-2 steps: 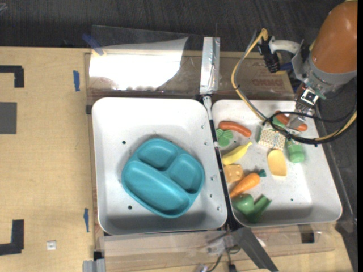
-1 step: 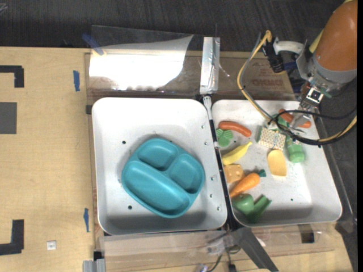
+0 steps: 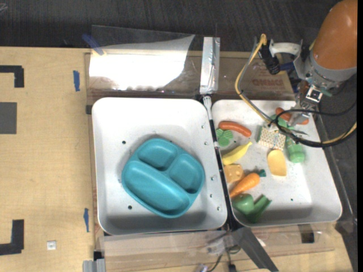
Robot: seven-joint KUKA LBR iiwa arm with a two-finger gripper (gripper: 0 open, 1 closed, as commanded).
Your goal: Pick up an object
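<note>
The gripper hovers at the right white bin's far edge, grip undeterminable. Nearest, a small orange plastic toy (light, rigid, probably slippery): pinch across its middle.

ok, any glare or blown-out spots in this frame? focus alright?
Camera view: strong glare on the clear sheet behind the left bin, washed near white; bin floors bright but readable; teal tray crisp; toys in the right bin slightly soft; arm a little blurred.
</note>
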